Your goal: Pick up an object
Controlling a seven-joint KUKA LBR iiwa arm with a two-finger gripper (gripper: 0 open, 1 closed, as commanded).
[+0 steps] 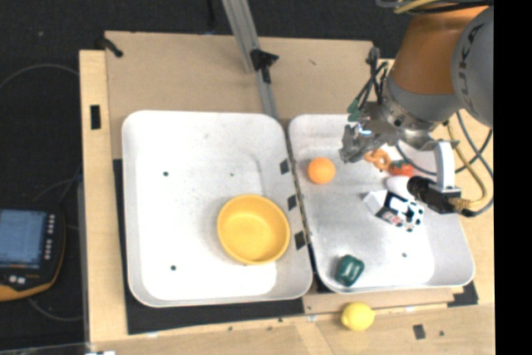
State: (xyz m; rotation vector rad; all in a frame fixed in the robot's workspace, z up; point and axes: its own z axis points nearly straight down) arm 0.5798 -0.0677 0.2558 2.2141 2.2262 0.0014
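My gripper (pixel 359 144) hangs over the upper part of the right bin (pixel 432 262), below the orange wrist band. An orange ball (pixel 321 171) lies in that bin just left and below the gripper, apart from it. An orange-red object (pixel 391 164) lies just right of the gripper, partly hidden by it. A white and black item (pixel 396 209) rests in the bin's middle right. A dark green object (pixel 350 268) sits near the bin's front edge. A yellow bowl (pixel 253 229) stands in the left bin (pixel 166 204).
A yellow lemon-like object (pixel 357 316) lies on the bench outside the right bin's front edge. A grey metal pole (pixel 241 21) slants down to the bins' rear. A handheld pendant (pixel 29 249) sits at far left.
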